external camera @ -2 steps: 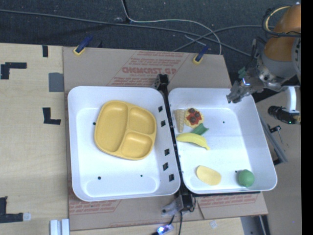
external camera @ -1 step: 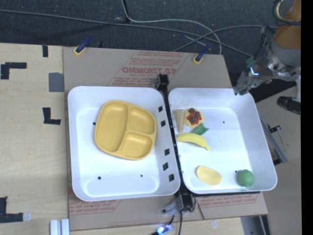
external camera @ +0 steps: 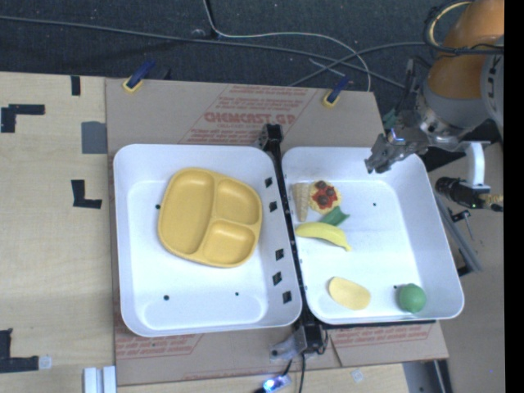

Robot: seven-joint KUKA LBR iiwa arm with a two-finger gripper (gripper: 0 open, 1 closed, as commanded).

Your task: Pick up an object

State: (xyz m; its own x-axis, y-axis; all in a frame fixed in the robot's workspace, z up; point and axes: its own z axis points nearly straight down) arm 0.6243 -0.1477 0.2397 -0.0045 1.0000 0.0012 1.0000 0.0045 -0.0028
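Claw fingers too blurred to judge

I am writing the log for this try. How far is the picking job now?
Done: nothing looks picked yet. The banana, pizza slice, yellow chip and green ball all lie in the right bin. In hand: the gripper is at that bin's far rim. Left: descend, grasp, lift.

The robot arm, with rounded grey housings and a glossy orange band above the wrist, narrows to a dark metal gripper; thin dark cables run alongside it.
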